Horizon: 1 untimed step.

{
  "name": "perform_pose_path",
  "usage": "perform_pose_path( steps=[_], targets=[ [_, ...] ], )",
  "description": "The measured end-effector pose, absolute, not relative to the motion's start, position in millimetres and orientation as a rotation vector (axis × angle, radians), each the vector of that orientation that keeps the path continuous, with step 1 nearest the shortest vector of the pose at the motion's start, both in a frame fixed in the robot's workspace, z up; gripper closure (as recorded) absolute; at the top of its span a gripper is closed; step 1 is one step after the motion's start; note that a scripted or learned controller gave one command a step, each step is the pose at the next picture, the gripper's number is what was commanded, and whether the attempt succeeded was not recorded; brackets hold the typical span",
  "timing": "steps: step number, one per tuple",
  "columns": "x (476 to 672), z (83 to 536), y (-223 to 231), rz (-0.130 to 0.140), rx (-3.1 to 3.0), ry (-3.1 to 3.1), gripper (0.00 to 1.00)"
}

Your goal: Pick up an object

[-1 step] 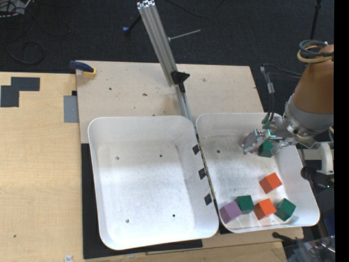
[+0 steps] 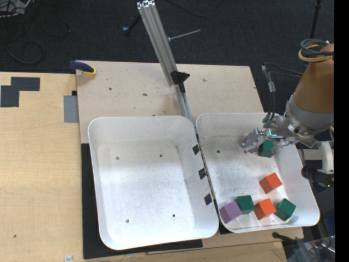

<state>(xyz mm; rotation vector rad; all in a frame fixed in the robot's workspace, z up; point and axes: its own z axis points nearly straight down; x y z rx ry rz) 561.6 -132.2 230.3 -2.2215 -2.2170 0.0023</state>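
A green block (image 2: pixel 266 148) is seen against the gripper (image 2: pixel 260 142) at the right bin's (image 2: pixel 305 218) one o'clock; whether it is gripped cannot be told, so lifting remains.

A slanted aluminium rail (image 2: pixel 161 43) rises from the far middle of the tabletop (image 2: pixel 136 89), with a black bracket (image 2: pixel 179 77) clamped on it. A blue-handled clamp (image 2: pixel 82 67) grips the tabletop's far left corner. Grey patches (image 2: pixel 19 89) mark the pale board at the left. Cables (image 2: pixel 19 7) lie on the dark floor beyond.
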Motion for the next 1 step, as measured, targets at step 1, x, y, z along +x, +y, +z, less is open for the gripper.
perform_pose_path(
  steps=[1],
  targets=[
    [566.8, 183.5, -127.2, 0.007, -2.219, -2.214, 0.0]
  ],
)
